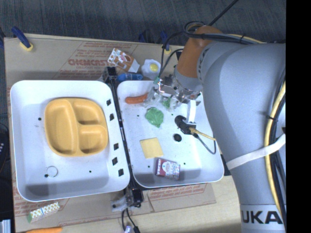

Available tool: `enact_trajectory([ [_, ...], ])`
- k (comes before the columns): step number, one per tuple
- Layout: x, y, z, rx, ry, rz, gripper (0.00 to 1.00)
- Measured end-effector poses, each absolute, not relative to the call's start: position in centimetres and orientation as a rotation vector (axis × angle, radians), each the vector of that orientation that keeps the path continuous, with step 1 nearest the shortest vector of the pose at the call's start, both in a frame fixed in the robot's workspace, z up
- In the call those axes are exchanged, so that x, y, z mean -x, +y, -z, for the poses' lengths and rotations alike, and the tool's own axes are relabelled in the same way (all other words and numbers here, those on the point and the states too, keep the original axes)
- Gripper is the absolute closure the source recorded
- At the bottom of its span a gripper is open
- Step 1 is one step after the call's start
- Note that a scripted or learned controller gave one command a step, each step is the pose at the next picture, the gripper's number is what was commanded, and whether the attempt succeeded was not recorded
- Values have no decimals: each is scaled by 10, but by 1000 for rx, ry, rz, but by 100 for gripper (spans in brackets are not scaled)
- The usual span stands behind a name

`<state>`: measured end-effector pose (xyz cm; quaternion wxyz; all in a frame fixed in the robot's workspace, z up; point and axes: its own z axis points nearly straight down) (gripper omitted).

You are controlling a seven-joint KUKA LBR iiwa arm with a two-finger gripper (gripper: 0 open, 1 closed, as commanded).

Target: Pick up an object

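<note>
A: Camera view is looking down on the desk, and the gripper point(167, 95) is hanging low over the far edge of the right bin point(204, 171). Whether it is spread or pressed together, I cannot tell; glare and cables are blurring it.

B: What is lying nearest to it?

A: A green leafy thing point(154, 116), lettuce-like, is sitting just below the gripper, toward the bin's middle. An orange sausage point(136, 99) is lying just beside it, near the bin's far left corner.

B: Is anything being held?

A: Nothing is showing at the tip, so I am judging that the pick is not yet done.

B: How would the lettuce handle?

A: I am guessing it is light and soft, probably a flat toy with wavy edges. It is likely bending or slipping if pinched at the rim; closing across its thicker middle looks safer.

B: And the sausage?

A: Probably stiffer and rounded, so it is likely rolling unless gripped across its short width.

B: Other choices?

A: A yellow square slice point(151, 147) is lying flat near the bin's middle, hard to get under. A small red box point(167, 169) is resting by the near edge. A yellow divided tray point(76, 126) is occupying the left bin point(24, 178).
</note>
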<state>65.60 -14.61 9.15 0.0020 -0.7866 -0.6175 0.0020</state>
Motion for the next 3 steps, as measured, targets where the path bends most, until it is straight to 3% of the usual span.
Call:
enact_trajectory([
  [1,-655,-99,-92,2276,-2165,-13,0],
  [3,-519,-91,-91,2257,-2178,-5,0],
])
